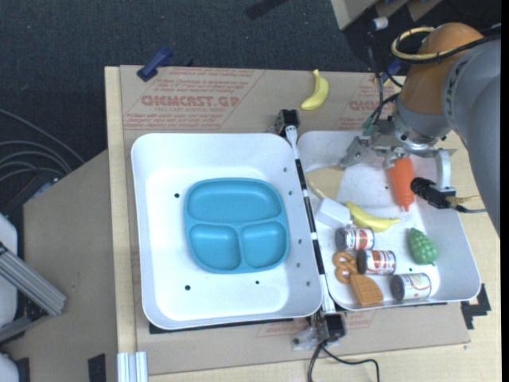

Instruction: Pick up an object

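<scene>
My gripper [400,156] hangs over the back of the right bin [453,237], open, its two fingers spread wide. An orange carrot-shaped toy [402,183] lies just below it, between the spread fingers, and nothing is gripped. Lower in the same bin lie a yellow banana [371,216], a white block [334,211], three small cans [380,261], a green bumpy toy [423,247], a pretzel [344,265] and a brown piece [367,291]. A pale translucent lump [362,183] sits left of the orange toy.
The left bin [159,181] holds a blue divided plate [236,223]. A second banana [316,92] lies on the bench behind the bins. A blue object [153,64] rests at the bench's back left corner. The grey arm [469,78] fills the upper right.
</scene>
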`<state>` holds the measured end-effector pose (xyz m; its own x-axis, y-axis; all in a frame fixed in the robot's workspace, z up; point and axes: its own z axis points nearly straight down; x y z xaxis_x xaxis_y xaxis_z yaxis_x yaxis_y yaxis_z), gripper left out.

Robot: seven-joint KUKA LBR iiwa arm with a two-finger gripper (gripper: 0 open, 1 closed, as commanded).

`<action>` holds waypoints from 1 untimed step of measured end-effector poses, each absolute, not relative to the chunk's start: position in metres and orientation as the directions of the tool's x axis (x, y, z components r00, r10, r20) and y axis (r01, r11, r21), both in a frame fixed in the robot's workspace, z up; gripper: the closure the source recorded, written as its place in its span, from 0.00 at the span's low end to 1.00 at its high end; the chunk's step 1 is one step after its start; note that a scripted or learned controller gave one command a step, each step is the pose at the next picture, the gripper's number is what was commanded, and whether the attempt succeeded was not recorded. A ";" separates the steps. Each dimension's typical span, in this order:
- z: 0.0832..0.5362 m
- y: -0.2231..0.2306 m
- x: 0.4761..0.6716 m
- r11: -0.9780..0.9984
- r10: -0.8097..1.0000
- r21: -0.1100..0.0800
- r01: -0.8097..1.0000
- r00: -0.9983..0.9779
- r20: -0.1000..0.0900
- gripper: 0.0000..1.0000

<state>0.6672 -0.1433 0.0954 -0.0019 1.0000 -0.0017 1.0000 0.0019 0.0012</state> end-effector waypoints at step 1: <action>0.086 -0.153 0.667 0.000 1.000 0.001 1.000 0.000 0.000 0.00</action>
<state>0.6671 -0.1527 0.0860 0.0001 1.0000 -0.0004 1.0000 0.0000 0.0012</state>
